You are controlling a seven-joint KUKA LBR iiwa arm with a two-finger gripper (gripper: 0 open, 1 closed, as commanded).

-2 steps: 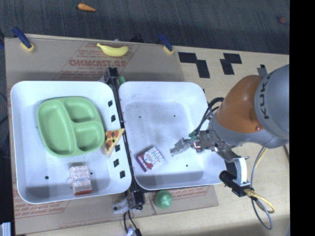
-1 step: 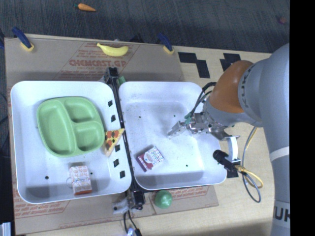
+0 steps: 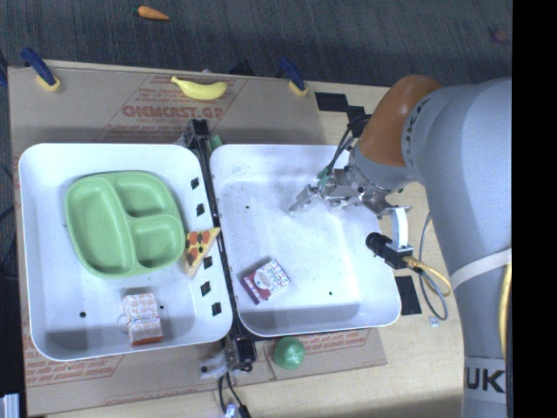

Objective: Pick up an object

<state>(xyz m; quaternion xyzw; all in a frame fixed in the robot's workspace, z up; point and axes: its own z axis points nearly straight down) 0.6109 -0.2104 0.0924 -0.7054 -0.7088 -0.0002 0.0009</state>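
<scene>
The right bin [image 3: 374, 307] holds a small maroon and white packet [image 3: 265, 279] near its front left. My gripper [image 3: 305, 200] hangs over the middle of that bin, pointing left, well behind and to the right of the packet and apart from it. I see nothing held in it. In the left bin [image 3: 35, 233] lie a green divided plate [image 3: 124, 223], a toy pizza slice [image 3: 198, 247] against the plate's right rim, and a small orange and white carton [image 3: 142, 316] near the front.
A yellow banana [image 3: 200, 86] lies on the cardboard behind the bins, and a green ball [image 3: 289, 352] sits in front of the right bin. The grey arm [image 3: 452, 164] covers the right bin's right side. Blue clamps [image 3: 41, 70] hold the cardboard's back edge.
</scene>
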